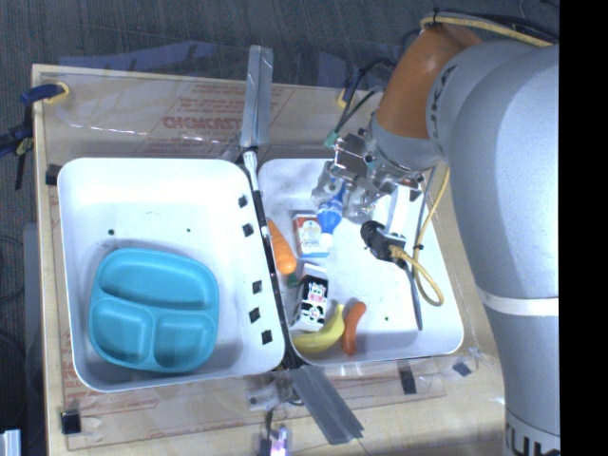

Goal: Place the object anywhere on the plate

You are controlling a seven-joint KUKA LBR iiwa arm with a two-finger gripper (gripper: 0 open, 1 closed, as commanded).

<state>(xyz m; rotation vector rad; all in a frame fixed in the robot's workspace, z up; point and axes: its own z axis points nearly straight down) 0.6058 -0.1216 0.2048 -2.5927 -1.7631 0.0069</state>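
A blue divided plate (152, 307) lies in the left bin (142, 183), toward its front left. My gripper (340, 202) hangs over the back of the right bin (432, 326). Right under its tip is a small blue object (330, 220), which touches a white and red carton (311, 237); the gripper's own body hides how it meets the blue object. An orange carrot (283, 251) lies along the bin's left wall. At the front are a black and white carton (313, 301), a yellow banana (323, 334) and a reddish sausage (352, 327).
A raised divider (258, 255) with black clips separates the two bins. A black and yellow cable (408, 259) trails from the wrist across the right bin's floor. The arm's grey body (503, 217) covers the bench's right side.
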